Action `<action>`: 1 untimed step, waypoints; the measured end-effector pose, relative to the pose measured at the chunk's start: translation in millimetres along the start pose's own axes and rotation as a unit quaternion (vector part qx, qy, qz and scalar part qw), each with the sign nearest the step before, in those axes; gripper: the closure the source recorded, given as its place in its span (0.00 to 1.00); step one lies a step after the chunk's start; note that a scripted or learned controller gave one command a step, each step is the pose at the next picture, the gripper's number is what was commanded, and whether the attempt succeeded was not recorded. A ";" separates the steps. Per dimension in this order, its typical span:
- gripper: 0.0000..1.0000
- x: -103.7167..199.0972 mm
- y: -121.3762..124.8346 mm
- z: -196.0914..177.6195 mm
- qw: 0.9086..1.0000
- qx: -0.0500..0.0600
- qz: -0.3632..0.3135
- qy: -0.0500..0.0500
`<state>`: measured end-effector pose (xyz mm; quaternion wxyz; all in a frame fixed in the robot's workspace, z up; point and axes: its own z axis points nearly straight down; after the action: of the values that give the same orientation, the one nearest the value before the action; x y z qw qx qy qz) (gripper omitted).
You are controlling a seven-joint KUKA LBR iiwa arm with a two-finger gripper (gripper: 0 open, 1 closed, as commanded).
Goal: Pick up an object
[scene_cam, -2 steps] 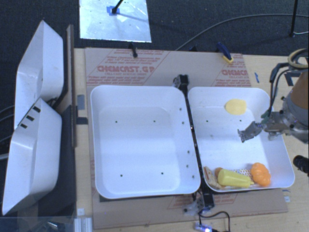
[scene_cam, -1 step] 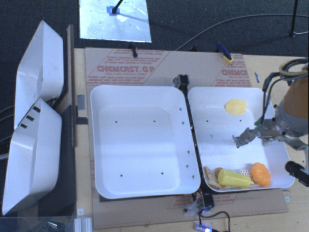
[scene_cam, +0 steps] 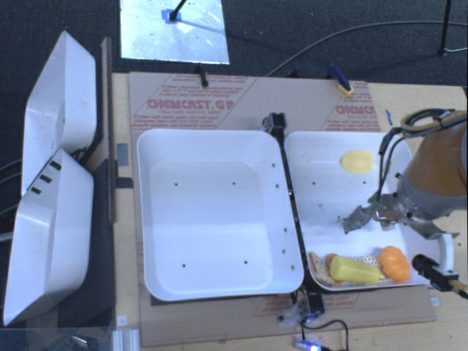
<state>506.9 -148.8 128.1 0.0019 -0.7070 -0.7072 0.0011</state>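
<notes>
Yellow block (scene_cam: 354,270) and orange ball (scene_cam: 395,263) lie below the low hand (scene_cam: 358,220), fingers spread, gripping nothing.

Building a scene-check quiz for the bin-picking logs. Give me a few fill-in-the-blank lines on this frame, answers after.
1. The pale yellow flat oval piece lies in the ____ shallow white bin.
2. The round orange fruit-like object rests near that bin's ____ edge, beside the yellow-green elongated object.
3. The grey two-finger gripper hangs over the ____ bin.
4. The grey arm with the orange band reaches in from the view's ____ side.

Missing words: right; front (lower); right; right
</notes>
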 end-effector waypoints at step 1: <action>0.00 0.2 -0.5 45.9 1.000 -0.001 0.000 0.000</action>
<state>506.2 -148.6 82.3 0.0012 -0.7071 -0.7071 0.0007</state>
